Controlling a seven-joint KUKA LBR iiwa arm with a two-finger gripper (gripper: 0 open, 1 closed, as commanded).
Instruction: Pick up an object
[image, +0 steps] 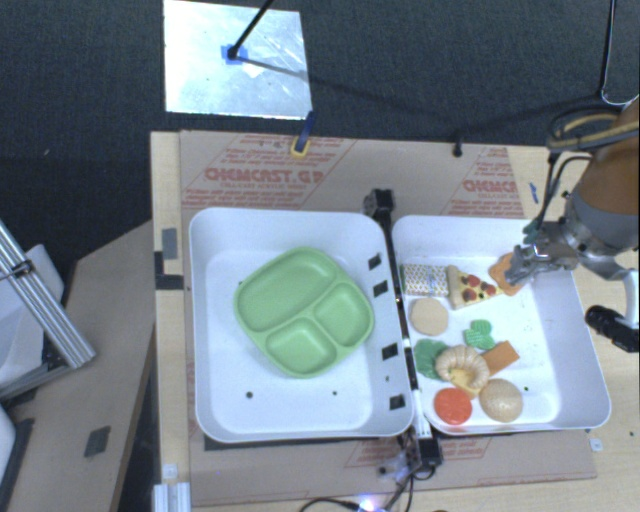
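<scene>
- End effector: over the right bin, at an orange wedge by the far wall; finger state cannot be told.
- Risk: the wedge lies flat near the pizza slice; a shallow grasp could slip or nudge the slice.
- Writing: cardboard on the surface reads "CHEMCAST", red print.

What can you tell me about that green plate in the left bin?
The plate is pale green and looks like smooth plastic. It is a rounded square with a raised rim and three hollows: one large and two smaller. It lies flat, right way up, turned at a slant, near the middle of the left bin. It rests on the bin's floor, clear of the walls.
</scene>
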